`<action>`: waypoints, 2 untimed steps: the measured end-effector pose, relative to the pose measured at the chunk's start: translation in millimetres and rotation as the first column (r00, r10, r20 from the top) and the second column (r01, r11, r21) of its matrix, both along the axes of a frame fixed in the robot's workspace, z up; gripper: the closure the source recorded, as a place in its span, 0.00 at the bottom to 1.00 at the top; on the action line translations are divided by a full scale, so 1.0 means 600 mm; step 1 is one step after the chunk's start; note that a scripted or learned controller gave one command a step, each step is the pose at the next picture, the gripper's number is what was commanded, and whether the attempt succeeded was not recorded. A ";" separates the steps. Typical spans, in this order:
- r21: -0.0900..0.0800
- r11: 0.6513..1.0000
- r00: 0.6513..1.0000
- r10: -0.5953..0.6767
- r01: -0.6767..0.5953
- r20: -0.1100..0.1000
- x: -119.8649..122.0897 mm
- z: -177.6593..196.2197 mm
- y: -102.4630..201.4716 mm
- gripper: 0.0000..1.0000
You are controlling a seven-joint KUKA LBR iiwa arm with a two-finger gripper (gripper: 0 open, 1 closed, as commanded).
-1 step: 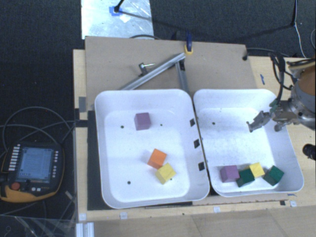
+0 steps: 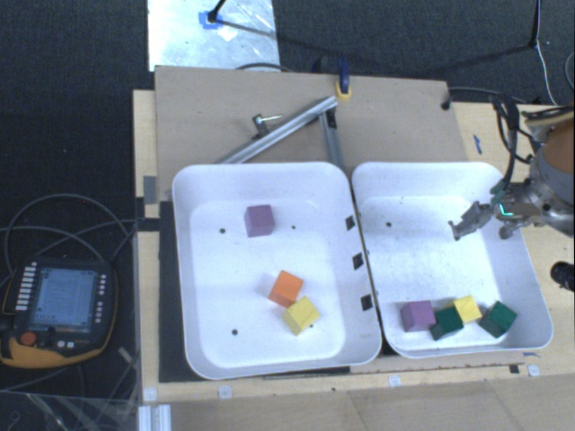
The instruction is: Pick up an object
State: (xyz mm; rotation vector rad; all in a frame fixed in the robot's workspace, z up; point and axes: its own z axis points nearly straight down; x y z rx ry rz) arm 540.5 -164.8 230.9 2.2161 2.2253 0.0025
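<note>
The left bin (image 2: 207, 196) holds a purple cube (image 2: 259, 220) near its back, with an orange cube (image 2: 286, 287) and a yellow cube (image 2: 302, 314) touching each other towards the front. Along the front wall of the right bin (image 2: 395, 187) sit a purple cube (image 2: 417, 314), a dark green cube (image 2: 446, 321), a yellow cube (image 2: 467, 309) and a green cube (image 2: 498, 318). My gripper (image 2: 481, 230) hangs over the right side of the right bin, well behind that row. Its fingers are spread open and nothing is between them.
A metal bar (image 2: 278, 128) lies slantwise on the brown board behind the bins. A teach pendant (image 2: 58, 303) with its cable rests on the floor at the left. Black cables run near the arm at the right edge.
</note>
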 end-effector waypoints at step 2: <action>0.000 1.000 1.000 -0.003 0.003 -0.006 -0.001 -0.167 -0.029 0.00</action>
